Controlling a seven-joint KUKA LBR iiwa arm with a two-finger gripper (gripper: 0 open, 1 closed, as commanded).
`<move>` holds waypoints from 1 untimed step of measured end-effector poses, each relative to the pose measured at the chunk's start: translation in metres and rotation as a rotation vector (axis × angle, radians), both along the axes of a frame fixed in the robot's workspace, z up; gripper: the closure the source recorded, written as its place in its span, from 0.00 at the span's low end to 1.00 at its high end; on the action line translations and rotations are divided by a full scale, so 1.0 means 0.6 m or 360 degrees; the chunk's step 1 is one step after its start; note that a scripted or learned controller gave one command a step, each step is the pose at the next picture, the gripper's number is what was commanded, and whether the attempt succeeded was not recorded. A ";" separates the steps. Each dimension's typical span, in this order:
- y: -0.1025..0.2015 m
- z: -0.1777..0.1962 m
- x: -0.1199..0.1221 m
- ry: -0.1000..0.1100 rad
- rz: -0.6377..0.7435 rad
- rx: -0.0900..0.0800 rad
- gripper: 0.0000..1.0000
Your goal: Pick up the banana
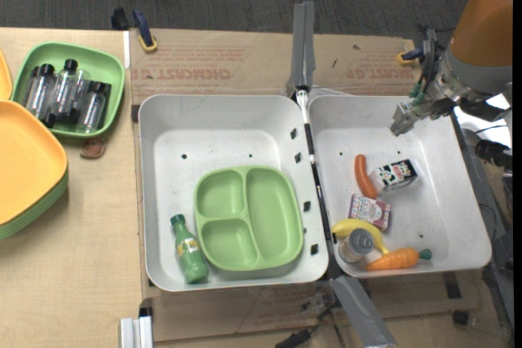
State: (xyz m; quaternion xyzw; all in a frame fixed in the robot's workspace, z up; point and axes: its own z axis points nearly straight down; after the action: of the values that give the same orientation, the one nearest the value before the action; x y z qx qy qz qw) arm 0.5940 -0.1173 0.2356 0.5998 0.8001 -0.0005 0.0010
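Jaws: the gripper (405,120) hangs over the far right part of the right bin (465,175), fingertips pointing down and toward the view's left. Whether they are apart or together I cannot tell; nothing shows between them.

Nearest things: a small black-and-white carton (396,174) lies just below the jaws in the view, with a sausage (364,175) beside it on the left.

Further out: a pink packet (371,212) sits nearer the camera, between the carton and the bin's near left corner.

Banana: the banana (356,229) lies in that near left corner, well apart from the jaws, diagonally down and to the view's left of them. A small clear bottle (360,244) touches or overlaps it, and a carrot (396,258) lies just beside.

Long axis: the banana curves roughly across the view, left to right, partly hidden by the bottle.

Coming move, as a judgement: the arm must travel toward the camera and leftward across the bin, then close across the banana's short width, clear of the bottle.

Left bin: the left bin (163,175) holds a green divided tray (249,218) and a green bottle (188,249), away from the reach.
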 end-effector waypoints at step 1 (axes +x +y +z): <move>0.053 -0.074 0.021 0.0004 0.0545 0.0003 1.00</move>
State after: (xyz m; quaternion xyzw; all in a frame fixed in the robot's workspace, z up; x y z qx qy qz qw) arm 0.6066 -0.0856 0.1910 0.4546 0.8907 -0.0004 -0.0005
